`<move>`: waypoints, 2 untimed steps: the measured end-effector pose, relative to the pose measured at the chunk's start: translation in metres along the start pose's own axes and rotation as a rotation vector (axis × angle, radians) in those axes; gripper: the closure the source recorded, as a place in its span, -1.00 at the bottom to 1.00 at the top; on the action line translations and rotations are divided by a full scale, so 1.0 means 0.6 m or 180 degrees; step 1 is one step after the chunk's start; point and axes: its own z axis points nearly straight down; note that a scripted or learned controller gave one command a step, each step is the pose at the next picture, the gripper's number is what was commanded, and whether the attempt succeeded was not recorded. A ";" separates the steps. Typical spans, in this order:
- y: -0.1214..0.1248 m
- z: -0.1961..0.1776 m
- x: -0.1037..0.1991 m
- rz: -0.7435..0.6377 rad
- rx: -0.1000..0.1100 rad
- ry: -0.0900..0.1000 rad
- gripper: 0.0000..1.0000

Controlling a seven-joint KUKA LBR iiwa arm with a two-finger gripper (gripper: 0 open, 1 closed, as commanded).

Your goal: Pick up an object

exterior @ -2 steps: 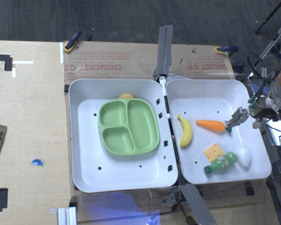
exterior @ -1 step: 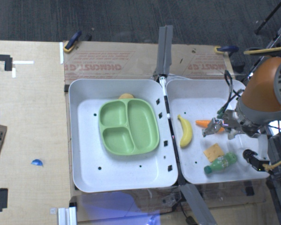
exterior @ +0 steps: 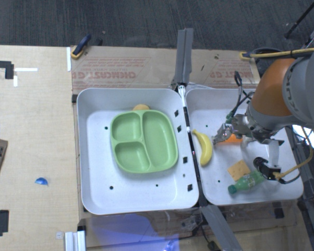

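1. Two shallow white plastic bins sit side by side on the bench: the left bin and the right bin, parted by a dark divider rail

2. In the left bin lies a pale green three-compartment plastic plate, flat and slightly turned, with a small yellowish object peeking out from behind its far edge

3. The grey arm with its orange band reaches into the right bin from the right side, wrist bent down over the bin floor

4. The two-finger gripper is low in the right bin, its tip right beside a small orange object; I cannot tell how far apart the fingers stand, nor whether anything is between them

5. A yellow banana lies on the right bin's floor near the divider, just left of the gripper and apart from it; its long axis runs roughly from the far side of the bin to the near side, curving gently, with the near end swung slightly right

6. A tan square sponge-like block lies nearer the front of the right bin

7. Just beside that block lies a green plastic bottle on its side, its cap end pointing toward the left front and its long axis slanting up to the right, close to the arm's black cabling
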 end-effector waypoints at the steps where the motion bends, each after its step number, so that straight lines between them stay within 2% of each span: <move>1: 0.047 -0.001 0.029 -0.0176 -0.0004 0.0000 -1.00; 2: 0.046 -0.015 0.027 -0.0171 0.0001 -0.0002 1.00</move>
